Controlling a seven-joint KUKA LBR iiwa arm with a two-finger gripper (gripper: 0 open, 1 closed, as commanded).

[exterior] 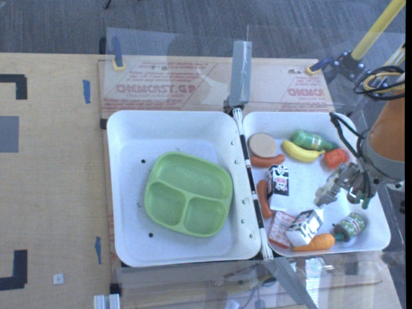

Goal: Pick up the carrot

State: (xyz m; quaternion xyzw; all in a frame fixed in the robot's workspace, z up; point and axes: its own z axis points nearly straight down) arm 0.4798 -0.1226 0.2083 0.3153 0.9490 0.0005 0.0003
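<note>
From above, the carrot lies at the near edge of the right bin, touching a small white carton and just beside a green-labelled can. The gripper hangs over the bin's middle, apart from the carrot; I cannot tell how its fingers stand. A banana, sausages and a milk carton crowd nearby. The left bin holds a green divided tray.

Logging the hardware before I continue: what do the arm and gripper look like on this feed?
A grey arm with a broad orange band above the wrist, black cables looping beside it, ending in a pale grey metal two-finger gripper.
</note>
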